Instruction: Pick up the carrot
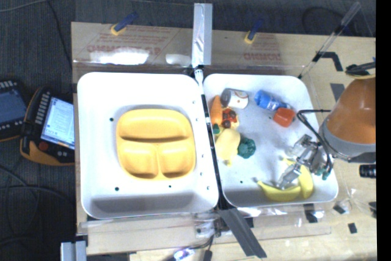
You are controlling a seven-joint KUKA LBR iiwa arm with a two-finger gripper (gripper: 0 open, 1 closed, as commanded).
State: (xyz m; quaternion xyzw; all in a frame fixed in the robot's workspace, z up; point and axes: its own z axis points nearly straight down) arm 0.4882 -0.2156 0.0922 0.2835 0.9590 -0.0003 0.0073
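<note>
Overhead view of the two white bins. We see the carrot [215, 109] lying against the left wall of the right-hand bin [269, 80], its long axis running roughly along that wall, away from the camera. Just beside it lie a pale yellow lemon-like fruit [227, 143] and a small green toy [246, 147]. The gripper [292, 175] hangs low at the near right corner, over the banana [287, 190]; whether its claw is spread or closed we cannot tell. The carrot therefore lies well apart, to the upper left across the bin. The yellow divided tray [156, 142] occupies the left-hand bin [98, 131].
</note>
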